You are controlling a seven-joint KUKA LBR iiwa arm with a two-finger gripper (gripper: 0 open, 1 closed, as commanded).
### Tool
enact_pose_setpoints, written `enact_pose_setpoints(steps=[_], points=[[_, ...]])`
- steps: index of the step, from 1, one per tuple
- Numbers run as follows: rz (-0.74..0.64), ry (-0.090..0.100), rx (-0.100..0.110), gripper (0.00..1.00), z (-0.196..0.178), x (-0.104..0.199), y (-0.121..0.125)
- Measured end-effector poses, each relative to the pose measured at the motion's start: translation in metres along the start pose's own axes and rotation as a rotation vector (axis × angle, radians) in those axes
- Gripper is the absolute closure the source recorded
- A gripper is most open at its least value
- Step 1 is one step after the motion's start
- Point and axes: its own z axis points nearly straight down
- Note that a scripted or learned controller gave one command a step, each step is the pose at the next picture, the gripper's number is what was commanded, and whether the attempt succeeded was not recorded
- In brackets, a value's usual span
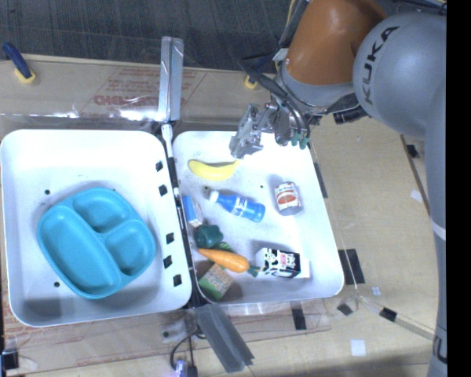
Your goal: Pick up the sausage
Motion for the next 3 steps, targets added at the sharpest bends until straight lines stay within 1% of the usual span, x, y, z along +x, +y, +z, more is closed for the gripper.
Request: enact_pose_setpoints(steps=[1, 2, 3], points=[[-0.238, 0.007, -0.002, 1.0, 0.123, 0.014, -0.071], [-0.132, 0.007, -0.001, 1.0, 0.115, 0.109, -0.122], [-0.133, 0.007, -0.001, 0.0, 0.115, 0.109, -0.122]])
